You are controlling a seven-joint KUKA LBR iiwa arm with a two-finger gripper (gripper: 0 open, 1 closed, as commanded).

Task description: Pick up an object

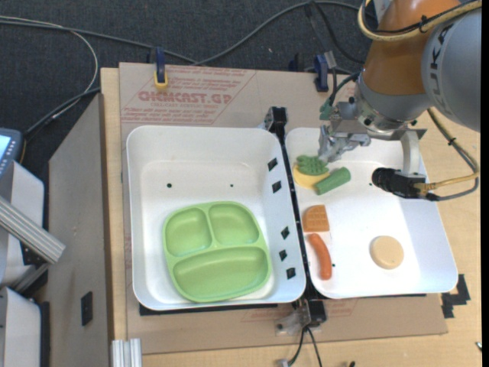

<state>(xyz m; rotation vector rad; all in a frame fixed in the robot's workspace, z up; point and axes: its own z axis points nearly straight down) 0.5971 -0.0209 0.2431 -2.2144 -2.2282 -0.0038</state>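
Camera view: we see gripper low in rt bin by green toy; finger state can't tell.

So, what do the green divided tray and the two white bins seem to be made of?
The green tray looks like moulded plastic with a matte finish: even colour, rounded compartment edges, soft highlights. The left bin and right bin look like thin, smooth white plastic with a slight sheen, though the picture leaves this open.

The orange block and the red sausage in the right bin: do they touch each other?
Cannot tell. In the camera view the orange block sits just above the red sausage, with no plain gap or contact between them.
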